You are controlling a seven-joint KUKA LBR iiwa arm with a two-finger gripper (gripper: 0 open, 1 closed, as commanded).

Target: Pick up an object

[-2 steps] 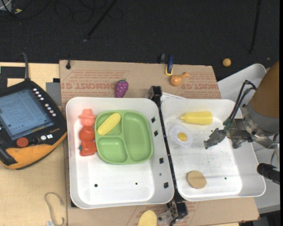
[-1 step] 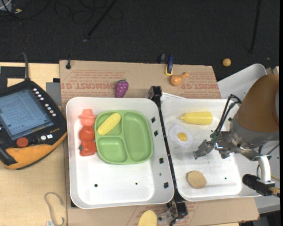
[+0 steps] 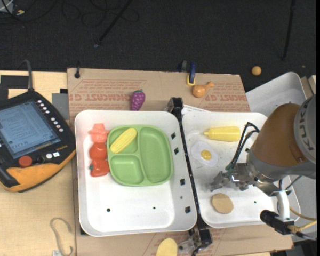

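The gripper hung low in the right bin, just above a round tan cookie; I cannot tell its grip state. A fried egg and a yellow bottle lay farther back in that bin.

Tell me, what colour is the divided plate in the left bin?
Green. The divided plate shows clearly in the camera view.

grey arm reaching from right, claw lowered
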